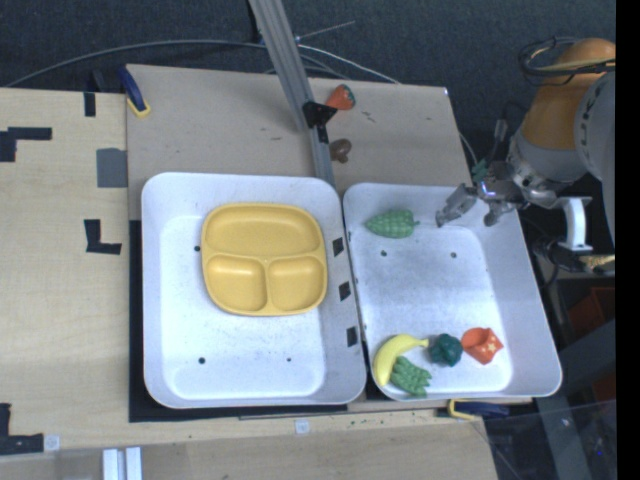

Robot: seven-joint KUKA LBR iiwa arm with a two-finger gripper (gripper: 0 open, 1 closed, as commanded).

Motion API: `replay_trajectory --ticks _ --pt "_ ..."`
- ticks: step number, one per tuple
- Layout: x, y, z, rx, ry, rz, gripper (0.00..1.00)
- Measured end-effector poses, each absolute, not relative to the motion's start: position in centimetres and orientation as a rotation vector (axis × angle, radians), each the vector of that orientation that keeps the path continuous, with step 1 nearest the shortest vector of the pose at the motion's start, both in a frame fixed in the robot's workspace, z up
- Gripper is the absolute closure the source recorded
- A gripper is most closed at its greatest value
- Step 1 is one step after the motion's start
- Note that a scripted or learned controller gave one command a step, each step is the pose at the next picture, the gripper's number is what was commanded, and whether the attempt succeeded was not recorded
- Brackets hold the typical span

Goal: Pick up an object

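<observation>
No pick yet: gripper (468,210) hangs over the right bin's (520,298) far edge, jaws spread and empty, toys untouched.

A tan bench (250,118) marked with black tape (25,140) and a grey patch (110,166) stands on dark blue carpet (420,18). A grey pole (285,58) slants across it, carrying an orange-tipped clamp (335,100). Thin cables (150,50) arc over the carpet.
</observation>
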State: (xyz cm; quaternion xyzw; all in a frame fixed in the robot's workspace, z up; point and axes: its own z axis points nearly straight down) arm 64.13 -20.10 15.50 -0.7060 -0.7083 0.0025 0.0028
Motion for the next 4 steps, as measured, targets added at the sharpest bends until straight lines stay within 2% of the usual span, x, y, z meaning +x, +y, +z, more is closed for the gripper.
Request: replay_trajectory --ticks 1,2,4 --pt "63.4 -20.1 10.9 -2.216 -2.221 0.007 0.00" --pt "63.5 -20.1 12.2 -2.217 -2.226 0.003 1.00" --pt "63.8 -18.2 23.9 -2.221 -2.228 -0.005 1.00"
